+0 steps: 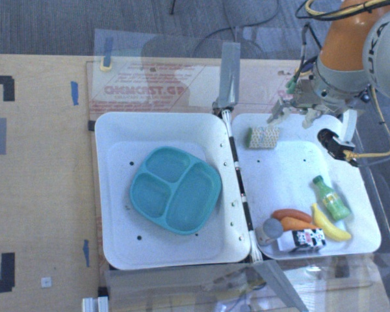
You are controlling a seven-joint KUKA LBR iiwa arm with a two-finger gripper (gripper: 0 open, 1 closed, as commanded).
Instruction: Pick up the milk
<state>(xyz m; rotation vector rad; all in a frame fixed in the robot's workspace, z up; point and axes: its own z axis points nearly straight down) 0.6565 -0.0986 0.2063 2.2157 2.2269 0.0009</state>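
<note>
Gripper hangs over the back rim of the right bin, fingers spread apart, nothing between them. Milk, a small white carton with black patches lying on its side, sits well apart from the gripper, down at the bin's near edge, close to the front wall.

Risks, judged from the layout: the milk is crowded. Carrot touches or nearly touches its top edge, banana lies just beside it on the far side from the gripper's left, and a grey round object sits just beside its other end. A descending finger could land on the carrot or banana, shove the carton into the wall, or grab the wrong item. A carton lying flat against the wall leaves little finger room; a slip or an empty close is likely. The long reach across the bin also passes the green bottle.

Containers: the right bin also holds a beige sponge just below the gripper. The left bin, well apart from the gripper, holds a teal divided plate, its compartments bare.
</note>
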